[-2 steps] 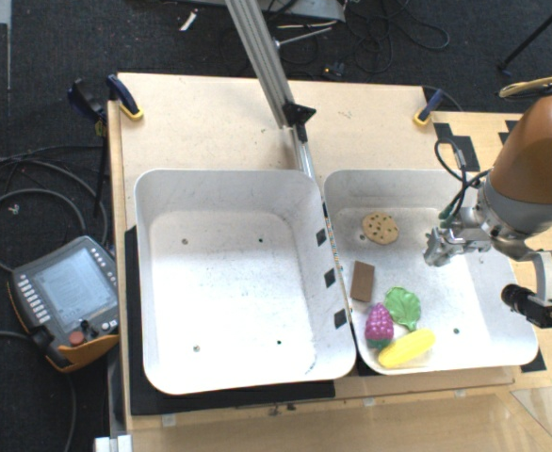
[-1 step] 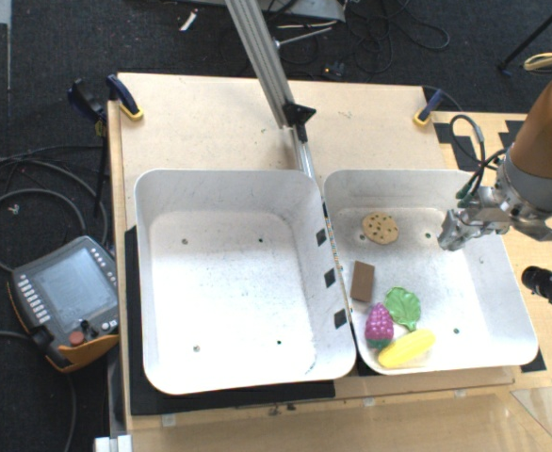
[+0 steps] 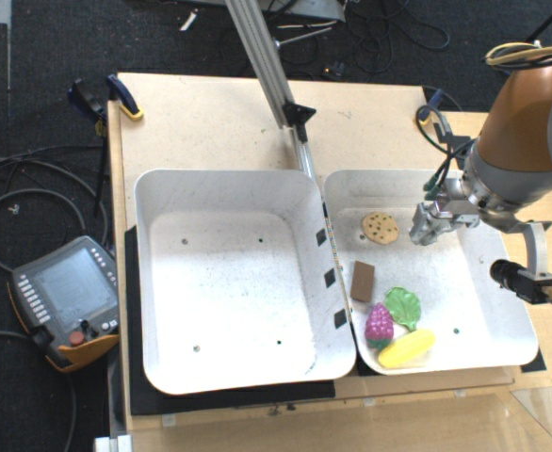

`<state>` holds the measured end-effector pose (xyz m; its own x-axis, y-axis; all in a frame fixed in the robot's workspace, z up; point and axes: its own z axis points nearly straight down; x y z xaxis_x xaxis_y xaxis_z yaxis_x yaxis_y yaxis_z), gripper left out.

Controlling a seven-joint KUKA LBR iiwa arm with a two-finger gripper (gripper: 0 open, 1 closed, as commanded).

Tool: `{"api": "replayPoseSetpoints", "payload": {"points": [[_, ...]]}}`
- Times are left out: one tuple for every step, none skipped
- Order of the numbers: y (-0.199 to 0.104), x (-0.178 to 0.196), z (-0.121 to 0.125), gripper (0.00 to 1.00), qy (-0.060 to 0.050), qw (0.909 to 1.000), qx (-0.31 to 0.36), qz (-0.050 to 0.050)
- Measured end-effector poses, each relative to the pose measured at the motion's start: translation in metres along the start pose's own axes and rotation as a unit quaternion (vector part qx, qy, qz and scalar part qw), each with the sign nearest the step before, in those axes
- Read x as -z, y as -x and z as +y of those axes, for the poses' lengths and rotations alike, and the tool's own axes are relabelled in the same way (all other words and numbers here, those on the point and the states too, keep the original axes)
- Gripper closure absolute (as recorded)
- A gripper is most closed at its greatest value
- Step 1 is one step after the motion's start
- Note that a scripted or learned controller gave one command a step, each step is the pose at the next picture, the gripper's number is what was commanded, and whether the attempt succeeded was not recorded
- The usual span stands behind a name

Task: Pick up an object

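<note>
The gripper (image 3: 427, 226) hangs over the right bin (image 3: 502, 285), low in its upper half, with the grey wrist and the orange band of the arm (image 3: 530, 121) rising away behind it toward the right edge. Whether its fingers are spread or pressed together, I cannot tell; they read as one pale metal lump from up here, and nothing shows between them.

Just beside the tool, on its left, lies a round cookie (image 3: 381, 228) with dark chips, flat on the bin floor, near but apart from it. Below and left of the tool sits a small brown block (image 3: 362, 282), close to the bin's left wall. Further below the tool comes a tight cluster: a green leafy piece (image 3: 403, 306), a magenta bunch of grapes (image 3: 380, 324) touching its left side, and a yellow lemon-like piece (image 3: 406, 348) just under both of them, by the bin's front rim.

Well off to the tool's left is the left bin (image 3: 163, 252), its white floor speckled. A slanted metal pole (image 3: 262, 50) runs up beyond the bins.
</note>
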<state>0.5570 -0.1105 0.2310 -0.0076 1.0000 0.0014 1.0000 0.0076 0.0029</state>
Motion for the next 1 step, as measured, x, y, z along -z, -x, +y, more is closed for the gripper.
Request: {"api": "replayPoseSetpoints", "payload": {"points": [[-0.0561,-0.0088,0.0111,1.0,-0.002,1.0,0.0,0.0]]}}
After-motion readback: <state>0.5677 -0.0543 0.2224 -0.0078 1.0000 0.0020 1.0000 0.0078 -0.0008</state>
